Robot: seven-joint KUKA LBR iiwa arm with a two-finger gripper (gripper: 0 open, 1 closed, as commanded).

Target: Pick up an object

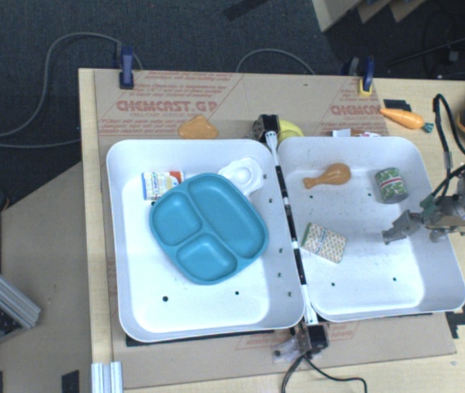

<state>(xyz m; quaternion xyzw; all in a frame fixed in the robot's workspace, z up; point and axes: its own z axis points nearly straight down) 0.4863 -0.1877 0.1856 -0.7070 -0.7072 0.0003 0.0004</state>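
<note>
Two white bins sit side by side on a bench. The left bin (134, 301) holds a blue divided tray (208, 228), with a small carton (160, 183) and a white cup (242, 173) at its far edge, each partly tucked under the tray. The right bin (363, 301) holds a toy drumstick (329, 175) near the far wall, a green patterned can (390, 184) to its right, and a patterned packet (324, 242) lying near the divider. The gripper (396, 232) reaches in from the right, low over the bin floor, right of the packet and nearer than the can, touching neither. Whether its fingers are parted or closed cannot be told; nothing shows between them. A toy carrot (403, 119) lies on the bench beyond the right bin.
</note>
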